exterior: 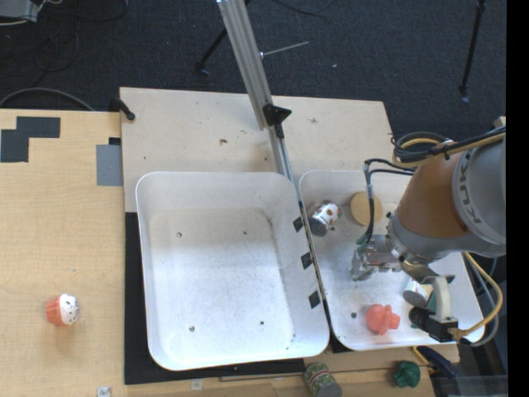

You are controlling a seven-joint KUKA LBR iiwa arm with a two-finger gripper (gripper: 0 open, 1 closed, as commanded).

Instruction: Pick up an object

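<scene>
My gripper (366,265) hangs low over the middle of the right bin (343,329), under the grey arm with its orange band. A red lumpy object (380,318) lies in that bin near its front edge, just below and right of the gripper. A small white and orange ball-like thing (324,215) rests at the bin's back left, by the divider. A tan round disc (360,208) sits at the back, partly hidden by the arm. Nothing can be made out between the fingers.
The left bin (216,263) lies beside the right one. A slanted metal rail (252,64) rises from the divider to the back. An orange and white toy (62,309) lies on the wooden bench far left. Two green things (405,374) (318,379) sit by the front edge.
</scene>
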